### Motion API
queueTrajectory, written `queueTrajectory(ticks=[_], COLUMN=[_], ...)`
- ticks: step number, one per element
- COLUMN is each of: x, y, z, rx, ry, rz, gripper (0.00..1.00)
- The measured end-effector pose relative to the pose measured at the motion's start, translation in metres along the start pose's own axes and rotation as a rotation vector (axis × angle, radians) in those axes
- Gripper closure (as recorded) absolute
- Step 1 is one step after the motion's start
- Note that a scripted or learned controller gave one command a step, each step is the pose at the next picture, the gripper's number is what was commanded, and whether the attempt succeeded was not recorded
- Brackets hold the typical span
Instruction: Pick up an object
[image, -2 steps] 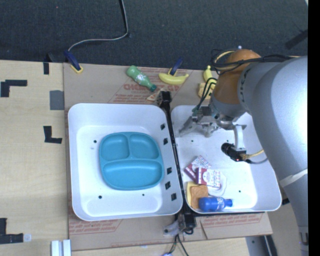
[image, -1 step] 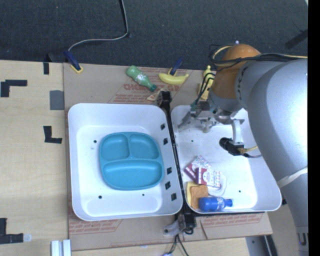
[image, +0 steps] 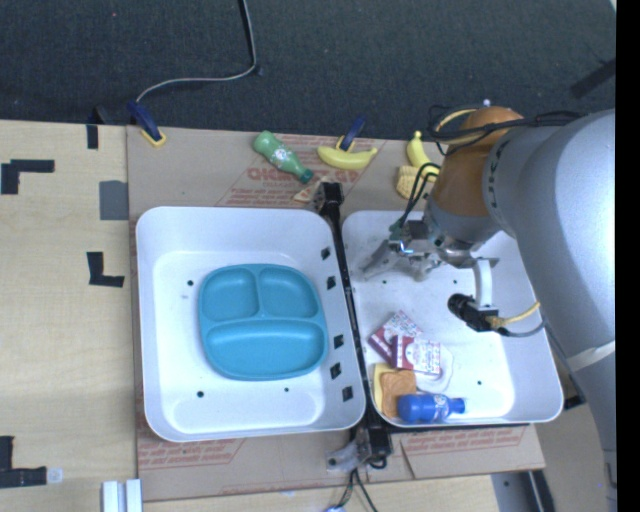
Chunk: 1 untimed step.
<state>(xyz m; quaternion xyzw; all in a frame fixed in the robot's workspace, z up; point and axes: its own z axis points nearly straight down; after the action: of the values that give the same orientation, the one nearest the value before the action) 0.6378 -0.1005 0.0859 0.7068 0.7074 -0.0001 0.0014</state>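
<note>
Several small objects lie in your right white bin (image: 520, 395): a blue plastic bottle (image: 430, 407) at the front edge, an orange wedge (image: 396, 382) touching it, and red-and-white packets (image: 408, 349) just behind. Your two-finger gripper (image: 383, 259) hangs over the bin's back left, fingers spread, nothing between them. Left white bin (image: 165, 300) holds a blue divided plate (image: 263, 320). Behind both bins: green bottle (image: 281, 156), yellow banana (image: 346, 155).

Bench (image: 60, 300) bears two bins (image: 160, 300), perhaps on cardboard (image: 200, 165).
</note>
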Motion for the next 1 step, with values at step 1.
queueTrajectory(ticks=[1], x=[0.0057], y=[0.031], z=[0.0007], rx=[0.0], ry=[0.002], rz=[0.0], gripper=[0.0])
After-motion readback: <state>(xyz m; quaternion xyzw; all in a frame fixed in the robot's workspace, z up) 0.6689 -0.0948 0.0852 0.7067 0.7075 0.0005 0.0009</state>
